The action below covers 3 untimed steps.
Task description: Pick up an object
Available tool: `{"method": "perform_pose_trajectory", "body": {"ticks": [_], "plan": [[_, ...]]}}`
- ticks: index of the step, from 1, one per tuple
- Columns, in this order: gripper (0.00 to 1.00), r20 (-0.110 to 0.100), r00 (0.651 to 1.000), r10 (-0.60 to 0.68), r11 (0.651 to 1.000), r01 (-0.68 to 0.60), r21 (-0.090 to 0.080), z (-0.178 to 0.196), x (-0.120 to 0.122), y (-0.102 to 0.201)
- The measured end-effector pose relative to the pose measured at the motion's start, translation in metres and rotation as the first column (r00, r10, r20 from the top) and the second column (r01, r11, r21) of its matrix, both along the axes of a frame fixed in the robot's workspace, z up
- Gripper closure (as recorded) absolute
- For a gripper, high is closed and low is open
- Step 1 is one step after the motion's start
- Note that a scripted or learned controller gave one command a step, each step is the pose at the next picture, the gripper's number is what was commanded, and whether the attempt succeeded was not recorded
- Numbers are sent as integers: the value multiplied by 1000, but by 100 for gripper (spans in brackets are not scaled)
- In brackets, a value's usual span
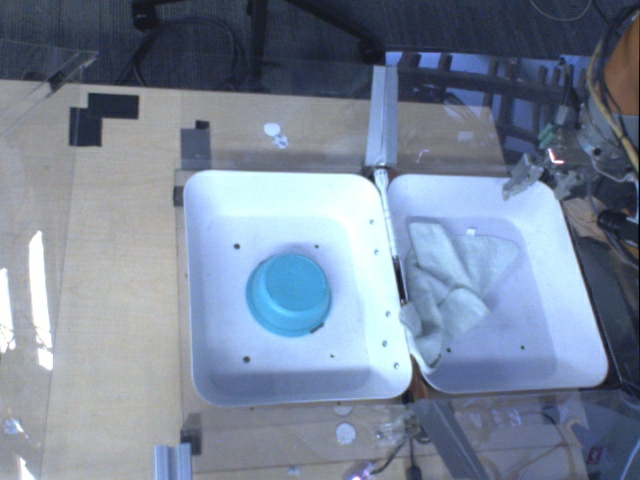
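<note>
one blue bowl (289, 294), one white cloth (452, 283), two bins (215, 368).

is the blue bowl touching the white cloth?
Apart. The camera view shows the blue bowl in the left bin and the white cloth in the right bin, the bins' rims between them.

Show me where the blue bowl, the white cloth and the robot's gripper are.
blue bowl (289, 294), camera view, on its flat upturned base.
white cloth (452, 278), camera view, on its crumpled middle.
gripper (524, 178), camera view, at its fingertips above the right bin's far corner.
</note>
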<state>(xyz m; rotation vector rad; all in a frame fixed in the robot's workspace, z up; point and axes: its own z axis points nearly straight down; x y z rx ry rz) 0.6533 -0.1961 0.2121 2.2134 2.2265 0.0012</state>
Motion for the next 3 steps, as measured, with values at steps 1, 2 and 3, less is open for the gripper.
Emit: {"method": "perform_pose_trajectory", "body": {"ticks": [1,2,3], "plan": [[0,6,967,255,967,-255,-2,-117,1,100],[0,4,981,193,981,-193,-1,-26,17,136],[0,5,951,308,951,-308,-2,-115,2,108]]}}
